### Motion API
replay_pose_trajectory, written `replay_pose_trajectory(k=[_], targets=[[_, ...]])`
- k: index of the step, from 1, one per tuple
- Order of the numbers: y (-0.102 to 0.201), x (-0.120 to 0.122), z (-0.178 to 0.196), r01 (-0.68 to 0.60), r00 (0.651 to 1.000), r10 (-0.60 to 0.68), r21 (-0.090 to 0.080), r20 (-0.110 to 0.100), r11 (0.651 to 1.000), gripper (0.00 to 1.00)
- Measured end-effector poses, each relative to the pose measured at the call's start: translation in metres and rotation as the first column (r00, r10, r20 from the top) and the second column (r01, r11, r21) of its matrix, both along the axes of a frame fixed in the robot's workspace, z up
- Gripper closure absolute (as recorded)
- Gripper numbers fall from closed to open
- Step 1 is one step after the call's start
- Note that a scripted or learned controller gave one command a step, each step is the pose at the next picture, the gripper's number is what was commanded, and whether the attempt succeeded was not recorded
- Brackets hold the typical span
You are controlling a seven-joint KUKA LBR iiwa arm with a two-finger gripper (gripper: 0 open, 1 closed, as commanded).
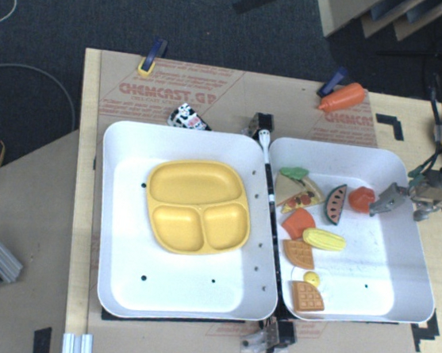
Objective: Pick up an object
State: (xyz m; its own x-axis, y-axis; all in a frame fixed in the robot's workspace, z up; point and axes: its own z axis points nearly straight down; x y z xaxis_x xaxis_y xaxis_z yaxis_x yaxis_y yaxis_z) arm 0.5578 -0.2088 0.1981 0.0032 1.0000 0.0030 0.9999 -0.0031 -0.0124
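Observation:
The right bin [398, 297] holds several toy foods: a red tomato-like piece [361, 198], a watermelon slice [335, 203], a corn cob [323, 240], a red-orange chunk [299, 220], a pizza slice [298, 199], a green leafy piece [293, 173], a brown waffle [299, 254] and a square cracker [308, 297] with a small yellow bit [311, 279] above it. My gripper [386, 201] reaches in from the right, low over the bin's right part, just right of the red tomato-like piece. I see nothing held in it.
The left bin [113, 270] carries a yellow divided plate [198, 206]. On the bench behind the bins lie an orange carrot toy [343, 97], a blue and yellow clamp [150, 57] and a black and white item [187, 116]. Cables hang at the far right.

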Motion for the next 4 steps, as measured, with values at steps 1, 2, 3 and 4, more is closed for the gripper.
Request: replay_pose_trajectory(k=[1, 2, 3, 4], targets=[[0.000, 0.003, 0.007, -0.003, 1.000, 0.003, -0.003, 0.013, 1.000, 0.00], [0.004, 0.003, -0.057, -0.004, 1.000, 0.004, 0.000, 0.005, 1.000, 0.00], [0.005, 0.002, -0.110, -0.003, 1.000, 0.003, 0.000, 0.005, 1.000, 0.00], [0.004, 0.004, -0.096, -0.003, 1.000, 0.003, -0.004, 0.014, 1.000, 1.00]])
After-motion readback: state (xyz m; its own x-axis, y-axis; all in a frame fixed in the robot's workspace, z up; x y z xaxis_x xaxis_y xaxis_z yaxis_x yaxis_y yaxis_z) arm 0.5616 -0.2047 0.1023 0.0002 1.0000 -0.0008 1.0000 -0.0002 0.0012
